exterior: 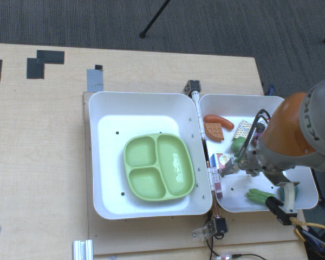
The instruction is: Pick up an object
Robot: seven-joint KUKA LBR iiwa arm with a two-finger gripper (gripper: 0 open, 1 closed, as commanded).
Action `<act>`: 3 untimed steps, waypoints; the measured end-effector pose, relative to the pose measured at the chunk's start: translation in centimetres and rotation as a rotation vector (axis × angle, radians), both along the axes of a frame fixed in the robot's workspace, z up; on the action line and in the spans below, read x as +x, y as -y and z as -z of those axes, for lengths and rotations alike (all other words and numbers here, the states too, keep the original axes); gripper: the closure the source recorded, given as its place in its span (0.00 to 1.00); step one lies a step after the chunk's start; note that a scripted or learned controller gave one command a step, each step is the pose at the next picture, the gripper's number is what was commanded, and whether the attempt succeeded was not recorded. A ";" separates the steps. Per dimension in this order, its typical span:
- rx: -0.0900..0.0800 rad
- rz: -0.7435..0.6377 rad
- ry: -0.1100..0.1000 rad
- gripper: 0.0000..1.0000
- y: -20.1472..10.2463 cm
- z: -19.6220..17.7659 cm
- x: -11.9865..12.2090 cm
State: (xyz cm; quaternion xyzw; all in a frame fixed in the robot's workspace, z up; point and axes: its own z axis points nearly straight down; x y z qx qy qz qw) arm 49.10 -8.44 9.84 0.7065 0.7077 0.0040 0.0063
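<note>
Orange sausage [218, 121], long axis left-right

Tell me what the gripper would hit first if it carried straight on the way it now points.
The gripper points toward the left side of the right bin. Going straight on, it would probably meet the small colourful packet lying by the divider there first, though depth is hard to judge from above.

Single fixed cam, mounted above the bench [38, 145], looking down at a slant. Far enough back to frame both white bins: left bin [105, 161] and right bin [309, 196], plus dark floor [151, 10] beyond the bench's far edge. Arm [292, 134] enters from frame right, over the right bin.
</note>
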 end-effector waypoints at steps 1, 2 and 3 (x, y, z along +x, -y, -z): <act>0.001 0.002 -0.005 0.00 0.2 1.1 -0.2; 0.001 -0.002 -0.001 1.00 0.2 0.0 0.0; 0.002 -0.001 -0.001 0.00 0.2 0.0 0.0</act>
